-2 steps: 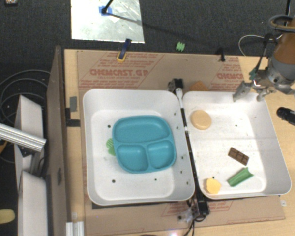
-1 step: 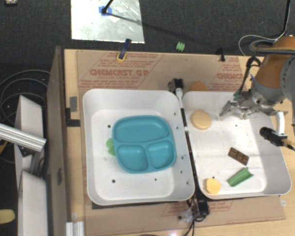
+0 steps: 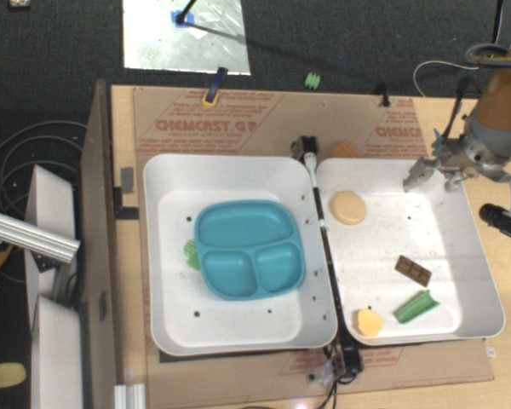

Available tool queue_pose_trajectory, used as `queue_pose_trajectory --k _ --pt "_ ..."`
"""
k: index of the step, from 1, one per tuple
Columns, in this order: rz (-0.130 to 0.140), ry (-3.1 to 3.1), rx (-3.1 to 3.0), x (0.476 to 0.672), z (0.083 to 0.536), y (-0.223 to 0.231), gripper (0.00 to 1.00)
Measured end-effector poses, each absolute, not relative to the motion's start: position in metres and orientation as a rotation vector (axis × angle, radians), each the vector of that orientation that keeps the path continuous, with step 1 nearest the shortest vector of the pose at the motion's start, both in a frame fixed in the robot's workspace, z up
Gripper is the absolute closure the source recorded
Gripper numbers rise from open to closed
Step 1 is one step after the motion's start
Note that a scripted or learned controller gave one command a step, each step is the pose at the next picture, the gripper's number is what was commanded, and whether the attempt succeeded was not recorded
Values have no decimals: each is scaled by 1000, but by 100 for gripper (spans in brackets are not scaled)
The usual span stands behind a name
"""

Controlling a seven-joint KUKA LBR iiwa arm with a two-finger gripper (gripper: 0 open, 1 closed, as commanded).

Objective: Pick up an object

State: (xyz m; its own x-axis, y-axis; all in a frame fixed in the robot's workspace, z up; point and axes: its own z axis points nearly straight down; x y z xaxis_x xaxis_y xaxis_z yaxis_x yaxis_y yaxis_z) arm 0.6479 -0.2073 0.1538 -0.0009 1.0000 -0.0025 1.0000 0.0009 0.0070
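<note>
Hovering my claw over the top-right corner of the right bin, fingers spread apart w/ nothing between them. Arm comes in from the right, orange band just above the wrist.

Right bin contents: tan round cookie-like piece near the top-left, well apart from my claw; brown chocolate bar around mid-bin; green wedge-shaped piece below it, lying tilted; yellow piece at the bottom-left corner, near the green one.

Left bin: blue divided tray w/ 3 compartments sits in the middle. Small green thing pokes out at its left edge, mostly hidden, can't tell what it is.
</note>
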Motion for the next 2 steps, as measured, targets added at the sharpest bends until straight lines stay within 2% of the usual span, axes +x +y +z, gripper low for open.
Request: queue_pose_trajectory --k 1,2 --pt "-1 2223 2222 600 156 -184 0" --pt "-1 2235 2217 584 89 -117 0"
